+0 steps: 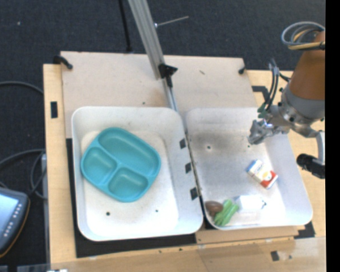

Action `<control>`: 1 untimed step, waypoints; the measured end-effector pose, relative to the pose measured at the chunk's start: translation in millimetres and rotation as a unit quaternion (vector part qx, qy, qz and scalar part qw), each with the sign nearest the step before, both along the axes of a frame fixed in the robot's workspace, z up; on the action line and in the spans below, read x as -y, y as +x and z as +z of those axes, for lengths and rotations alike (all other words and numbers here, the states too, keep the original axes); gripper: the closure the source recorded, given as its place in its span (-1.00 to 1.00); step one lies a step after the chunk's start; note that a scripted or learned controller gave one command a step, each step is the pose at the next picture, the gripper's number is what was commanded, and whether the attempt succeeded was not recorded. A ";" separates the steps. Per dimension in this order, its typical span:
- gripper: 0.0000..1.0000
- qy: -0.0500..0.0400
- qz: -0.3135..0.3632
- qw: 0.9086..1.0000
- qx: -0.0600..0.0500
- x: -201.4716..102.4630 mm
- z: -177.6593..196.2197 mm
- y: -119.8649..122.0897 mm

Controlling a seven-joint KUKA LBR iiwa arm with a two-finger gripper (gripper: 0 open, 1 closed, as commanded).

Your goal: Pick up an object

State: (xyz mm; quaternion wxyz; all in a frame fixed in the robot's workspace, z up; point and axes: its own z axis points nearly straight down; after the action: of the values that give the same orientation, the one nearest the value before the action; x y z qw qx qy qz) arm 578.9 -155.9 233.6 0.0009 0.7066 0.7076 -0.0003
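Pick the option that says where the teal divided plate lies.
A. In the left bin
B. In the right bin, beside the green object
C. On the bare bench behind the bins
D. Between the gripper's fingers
A: the teal divided plate lies flat inside the left bin, while the gripper is over the right bin, which holds the green object.

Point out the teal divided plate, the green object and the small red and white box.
teal divided plate (120, 163): camera view, on its central divider.
green object (228, 212): camera view, on its middle.
small red and white box (262, 173): camera view, on its top face.
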 end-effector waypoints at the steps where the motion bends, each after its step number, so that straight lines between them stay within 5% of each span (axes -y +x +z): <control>1: 1.00 0.000 0.001 1.000 -0.001 -26.9 -10.0 -28.3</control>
State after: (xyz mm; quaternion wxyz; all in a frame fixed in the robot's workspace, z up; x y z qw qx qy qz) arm 550.6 -128.9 223.7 0.0001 0.7056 0.7086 -0.0006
